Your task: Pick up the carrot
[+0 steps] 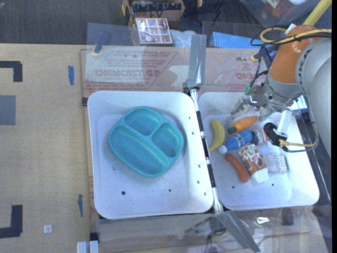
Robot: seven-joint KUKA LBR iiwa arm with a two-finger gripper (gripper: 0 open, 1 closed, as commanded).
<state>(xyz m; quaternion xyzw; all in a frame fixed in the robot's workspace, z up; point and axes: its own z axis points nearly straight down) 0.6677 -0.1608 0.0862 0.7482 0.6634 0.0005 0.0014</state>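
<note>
The tan wooden surface (42, 141) carries two shallow white bins side by side, the left bin (100, 194) touching the right bin (295, 194).

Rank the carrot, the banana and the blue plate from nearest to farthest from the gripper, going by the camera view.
1. Carrot, right bin, just below the gripper.
2. Banana, by the right bin's left edge, farther to the gripper's left.
3. Blue plate, in the left bin, farthest by a wide margin.
</note>
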